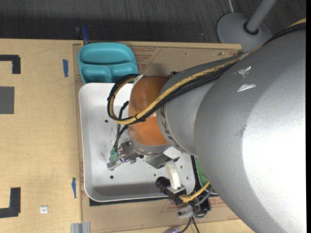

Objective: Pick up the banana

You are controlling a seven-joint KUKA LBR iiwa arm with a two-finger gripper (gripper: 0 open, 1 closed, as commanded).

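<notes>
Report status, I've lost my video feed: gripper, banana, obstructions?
Gripper low inside the left white bin, grasp state unreadable. Banana not sighted. Arm covers much of the bin; teal tray beyond its far edge.

We see the grey arm covering most of the white bin; its bulk runs off the right and bottom edges, hiding the second bin.
</notes>
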